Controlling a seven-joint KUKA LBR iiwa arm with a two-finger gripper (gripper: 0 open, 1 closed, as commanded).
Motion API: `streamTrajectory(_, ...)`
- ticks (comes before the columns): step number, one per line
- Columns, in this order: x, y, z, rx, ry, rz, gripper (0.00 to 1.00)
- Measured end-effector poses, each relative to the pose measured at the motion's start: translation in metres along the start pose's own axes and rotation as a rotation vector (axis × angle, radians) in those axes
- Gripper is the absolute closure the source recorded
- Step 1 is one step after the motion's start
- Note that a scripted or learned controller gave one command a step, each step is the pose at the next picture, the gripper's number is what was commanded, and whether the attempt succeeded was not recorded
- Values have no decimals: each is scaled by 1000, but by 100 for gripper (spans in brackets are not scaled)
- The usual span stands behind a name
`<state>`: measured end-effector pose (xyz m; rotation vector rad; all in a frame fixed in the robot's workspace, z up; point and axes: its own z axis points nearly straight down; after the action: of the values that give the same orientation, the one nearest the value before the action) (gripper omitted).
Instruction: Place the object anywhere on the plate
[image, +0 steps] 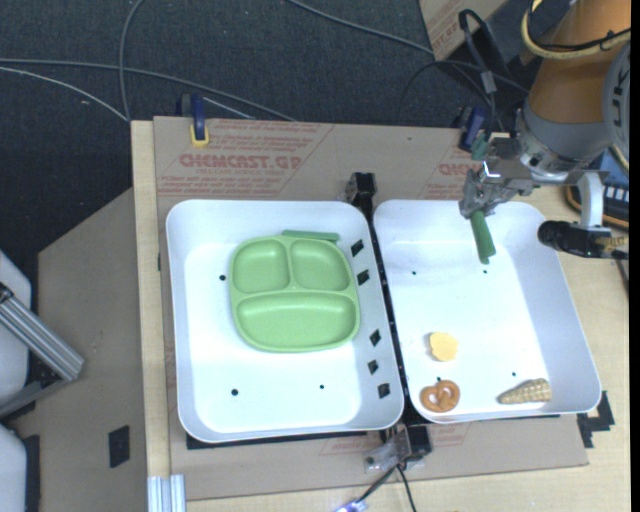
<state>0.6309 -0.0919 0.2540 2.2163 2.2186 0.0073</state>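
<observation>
Hanging from the gripper (483, 205), the thin green stick (483, 238) has its long axis almost vertical in the picture, and its free end points down toward the floor of the right bin (560, 300), a little tilted to the right. You see its upper end between the two fingers, so the gripper is pinching this stick near the top. The stick is over the far part of the right bin, well apart from the green plate (294, 292), which lies in the left bin (200, 330). The arm (570, 70) comes in from the upper right corner, with its orange band above the grey wrist, and the wrist is turned downward over the far edge of the bin. In the near part of the right bin you find a yellow piece (443, 346), a pretzel (440, 396) and a cone-shaped item (526, 392), all apart from the stick.
</observation>
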Motion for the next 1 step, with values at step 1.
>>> streamTrajectory(1, 45, -12, -1, 9, 4, -4, 100)
